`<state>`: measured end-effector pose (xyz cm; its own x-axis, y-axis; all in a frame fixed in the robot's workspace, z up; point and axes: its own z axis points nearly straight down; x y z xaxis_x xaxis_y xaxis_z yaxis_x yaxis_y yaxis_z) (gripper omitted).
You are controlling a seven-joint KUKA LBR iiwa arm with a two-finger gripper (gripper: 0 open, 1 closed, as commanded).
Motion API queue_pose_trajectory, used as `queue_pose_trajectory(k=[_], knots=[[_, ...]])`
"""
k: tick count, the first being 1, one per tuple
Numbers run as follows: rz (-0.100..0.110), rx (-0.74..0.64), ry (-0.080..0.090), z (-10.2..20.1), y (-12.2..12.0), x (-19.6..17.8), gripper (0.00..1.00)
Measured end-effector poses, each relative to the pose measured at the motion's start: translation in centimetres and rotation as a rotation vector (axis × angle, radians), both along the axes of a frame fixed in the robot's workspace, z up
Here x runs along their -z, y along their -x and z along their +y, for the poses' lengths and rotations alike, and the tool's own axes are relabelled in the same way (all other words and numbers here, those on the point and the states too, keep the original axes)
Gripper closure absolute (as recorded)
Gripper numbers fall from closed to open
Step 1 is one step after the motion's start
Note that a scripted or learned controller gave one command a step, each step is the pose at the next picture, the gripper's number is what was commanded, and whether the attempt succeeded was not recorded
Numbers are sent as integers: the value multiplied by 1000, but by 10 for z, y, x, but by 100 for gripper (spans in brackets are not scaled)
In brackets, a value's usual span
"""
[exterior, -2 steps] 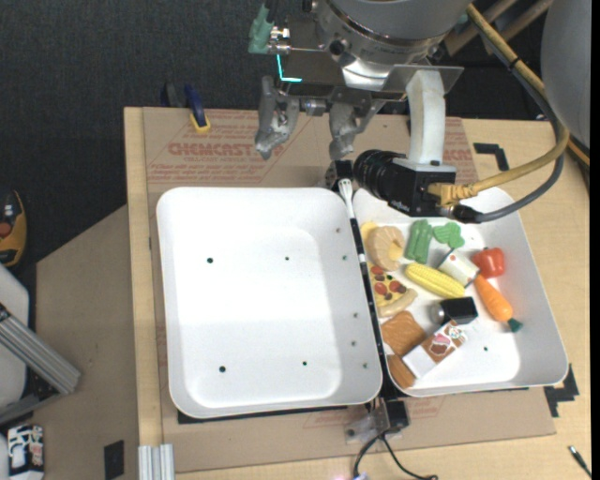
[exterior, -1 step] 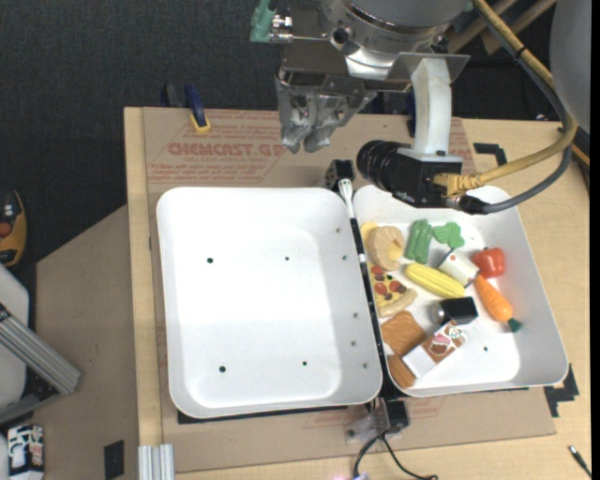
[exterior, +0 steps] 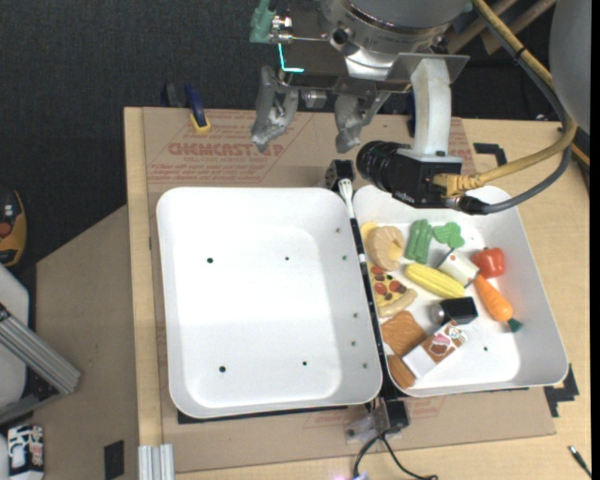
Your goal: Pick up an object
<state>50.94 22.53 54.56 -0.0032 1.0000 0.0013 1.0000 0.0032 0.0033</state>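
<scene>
Two glossy white bins [exterior: 253,309] top a cardboard tabletop [exterior: 216,159]; plastic toy foods [exterior: 431,278] crowd the right; end effector [exterior: 307,143] jaws stand apart.

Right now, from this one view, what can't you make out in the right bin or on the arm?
- Camera view: print on the small box is too small to read.
- Camera view: brown piece is partly hidden under that box.
- Camera view: black block is too dark to identify.
- Camera view: arm above the gripper is cut off by the top edge.
</scene>
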Motion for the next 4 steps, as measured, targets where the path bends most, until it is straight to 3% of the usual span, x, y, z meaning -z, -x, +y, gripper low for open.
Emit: queue_pose_trajectory(k=[1, 2, 3, 4], knots=[[-4, -2, -2, 1, 0, -11, 100], [-3, -1, -1, 1, 0, -10, 0], [-7, -3, -3, 2, 0, -21, 100], [-6, -3, -2, 2, 0, -21, 0]])
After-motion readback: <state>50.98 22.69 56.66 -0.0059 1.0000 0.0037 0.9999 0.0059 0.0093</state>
